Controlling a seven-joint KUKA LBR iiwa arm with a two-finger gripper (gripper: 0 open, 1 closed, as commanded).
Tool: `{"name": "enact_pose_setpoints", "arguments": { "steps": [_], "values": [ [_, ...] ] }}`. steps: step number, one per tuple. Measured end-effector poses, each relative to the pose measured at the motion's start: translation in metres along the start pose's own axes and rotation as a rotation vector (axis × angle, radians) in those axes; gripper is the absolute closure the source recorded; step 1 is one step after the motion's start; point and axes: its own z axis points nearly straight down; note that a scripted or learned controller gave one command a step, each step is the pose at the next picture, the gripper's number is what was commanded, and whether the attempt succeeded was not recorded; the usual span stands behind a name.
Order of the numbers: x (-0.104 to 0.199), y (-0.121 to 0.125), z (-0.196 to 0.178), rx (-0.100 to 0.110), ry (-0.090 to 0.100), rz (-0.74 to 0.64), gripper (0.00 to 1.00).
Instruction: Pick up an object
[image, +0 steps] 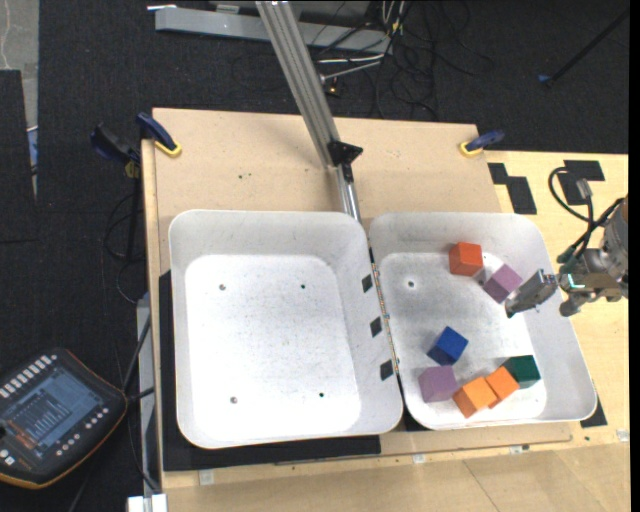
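Gripper (545, 292) over right bin's (560, 330) right side, reaching in from right; finger spacing impossible to tell, nothing visibly held. Nearest block: light purple one (502, 281), just left of fingertips, possibly touching, lying tilted. Orange block (465, 259) just beyond it, up-left. Blue block (448, 345) further down-left, mid-bin. Cluster near front edge: purple block (437, 383), second orange block (477, 392), green block (522, 371), packed close. Left bin (190, 300) well apart. Likely target, by judgement: light purple block, short shift leftward.
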Motion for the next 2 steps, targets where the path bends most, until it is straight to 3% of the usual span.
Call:
{"name": "enact_pose_setpoints", "arguments": {
  "steps": [1, 2],
  "values": [
    [0.0, 0.001, -0.002, -0.003, -0.001, 0.002, 0.0],
    [0.002, -0.001, 0.062, 0.003, 0.001, 0.003, 0.0]
  ]
}}
